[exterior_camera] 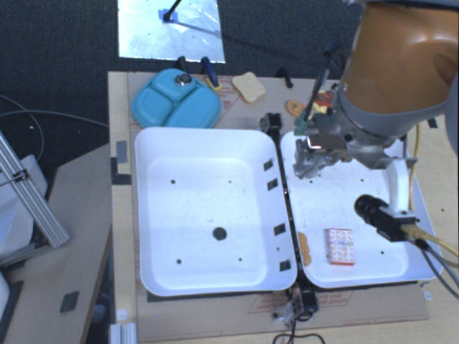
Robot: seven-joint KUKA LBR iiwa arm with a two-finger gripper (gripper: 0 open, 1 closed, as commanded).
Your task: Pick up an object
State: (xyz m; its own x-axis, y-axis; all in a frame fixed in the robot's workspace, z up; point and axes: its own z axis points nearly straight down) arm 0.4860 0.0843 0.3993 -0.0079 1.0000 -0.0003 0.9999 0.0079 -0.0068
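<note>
Orange-banded arm looms over the right bin, its pincer low near the bin's far left corner, grip state impossible to tell. Nearer the front wall lies a red-and-white box.

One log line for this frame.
gripper: right bin, far-left corner | small box: right bin, near side | dark disc: left bin
</note>
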